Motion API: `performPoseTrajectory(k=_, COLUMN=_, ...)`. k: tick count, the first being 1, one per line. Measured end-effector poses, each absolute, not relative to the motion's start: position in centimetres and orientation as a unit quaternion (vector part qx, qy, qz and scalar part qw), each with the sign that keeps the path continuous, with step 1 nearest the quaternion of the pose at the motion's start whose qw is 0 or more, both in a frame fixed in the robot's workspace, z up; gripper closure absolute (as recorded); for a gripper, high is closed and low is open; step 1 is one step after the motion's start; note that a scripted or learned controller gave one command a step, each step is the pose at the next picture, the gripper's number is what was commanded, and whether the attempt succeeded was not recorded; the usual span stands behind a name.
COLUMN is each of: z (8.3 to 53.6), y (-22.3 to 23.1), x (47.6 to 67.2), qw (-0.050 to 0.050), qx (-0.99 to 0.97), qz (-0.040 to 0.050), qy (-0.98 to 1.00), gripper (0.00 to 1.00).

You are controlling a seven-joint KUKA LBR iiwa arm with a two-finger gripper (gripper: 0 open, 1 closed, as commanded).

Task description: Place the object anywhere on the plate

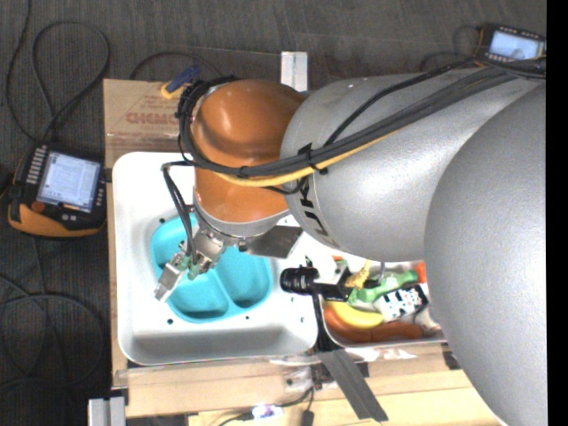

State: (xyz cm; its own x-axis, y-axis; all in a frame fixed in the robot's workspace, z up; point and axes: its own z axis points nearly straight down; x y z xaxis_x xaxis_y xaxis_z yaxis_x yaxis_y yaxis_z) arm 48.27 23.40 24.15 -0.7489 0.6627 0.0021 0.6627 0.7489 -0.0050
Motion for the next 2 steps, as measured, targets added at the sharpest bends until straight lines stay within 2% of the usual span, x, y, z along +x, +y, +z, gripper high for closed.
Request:
performPoseTrajectory(k=1, z=10.9, y=22.4, x=51.3, qw=-0.002, qx=-0.366, qz=-0.0022, qy=-0.931, gripper=0.0)
performPoseTrajectory(k=2, z=22.6, y=19.2, x=48.4, qw=0.001, qx=-0.372, qz=0.002, qy=-0.928, gripper=0.0)
